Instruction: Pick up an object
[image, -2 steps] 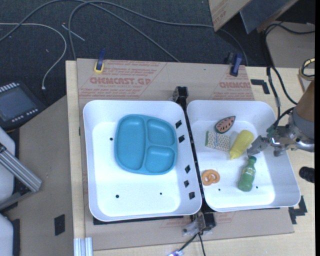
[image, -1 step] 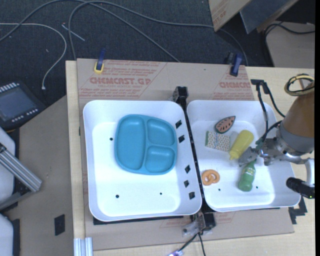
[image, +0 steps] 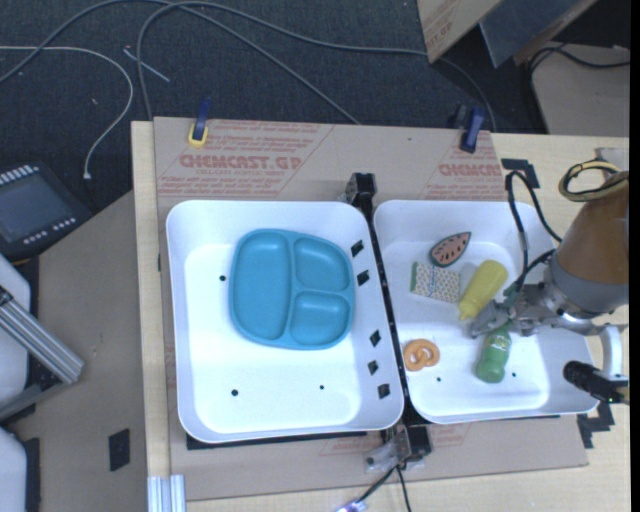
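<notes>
We see gripper (image: 497, 320) over green bottle (image: 493, 358), yellow bottle (image: 481, 287) adjacent; finger state: can't tell.

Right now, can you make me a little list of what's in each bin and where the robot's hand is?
left bin: blue plate
right bin: yellow bottle, green bottle, patterned card, leaf toy, orange ring
gripper: over right bin, between the two bottles
holding: nothing I can see
</notes>
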